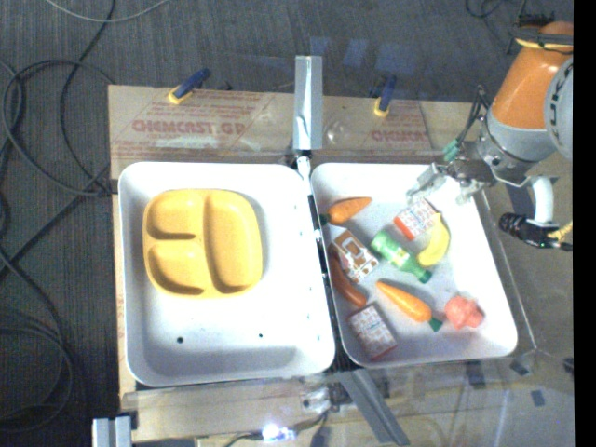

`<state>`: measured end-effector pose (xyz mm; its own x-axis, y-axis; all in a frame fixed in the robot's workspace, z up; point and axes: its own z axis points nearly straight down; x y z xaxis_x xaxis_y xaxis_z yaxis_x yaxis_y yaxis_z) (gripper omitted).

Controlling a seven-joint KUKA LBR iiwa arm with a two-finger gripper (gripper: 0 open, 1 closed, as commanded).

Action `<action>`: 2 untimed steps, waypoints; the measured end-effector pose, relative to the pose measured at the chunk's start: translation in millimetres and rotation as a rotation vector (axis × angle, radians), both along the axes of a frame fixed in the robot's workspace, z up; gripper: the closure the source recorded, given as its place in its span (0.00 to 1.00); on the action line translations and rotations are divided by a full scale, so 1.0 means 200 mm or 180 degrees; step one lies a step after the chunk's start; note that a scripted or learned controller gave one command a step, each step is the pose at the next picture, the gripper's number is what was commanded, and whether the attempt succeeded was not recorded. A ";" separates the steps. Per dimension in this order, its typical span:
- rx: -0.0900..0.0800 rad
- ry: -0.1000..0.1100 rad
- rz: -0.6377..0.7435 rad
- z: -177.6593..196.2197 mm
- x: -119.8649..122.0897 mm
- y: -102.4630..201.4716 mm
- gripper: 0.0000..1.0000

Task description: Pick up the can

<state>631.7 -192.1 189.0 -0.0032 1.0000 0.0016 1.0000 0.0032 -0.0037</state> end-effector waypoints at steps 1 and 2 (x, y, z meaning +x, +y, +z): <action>-0.0031 -0.0055 0.0512 -0.42 -0.01 0.11 0.00; -0.0069 -0.0121 0.0908 -0.44 -0.10 0.33 0.00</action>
<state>612.3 -125.2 100.2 -0.2840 0.9585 -0.0253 0.9581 0.2847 0.0306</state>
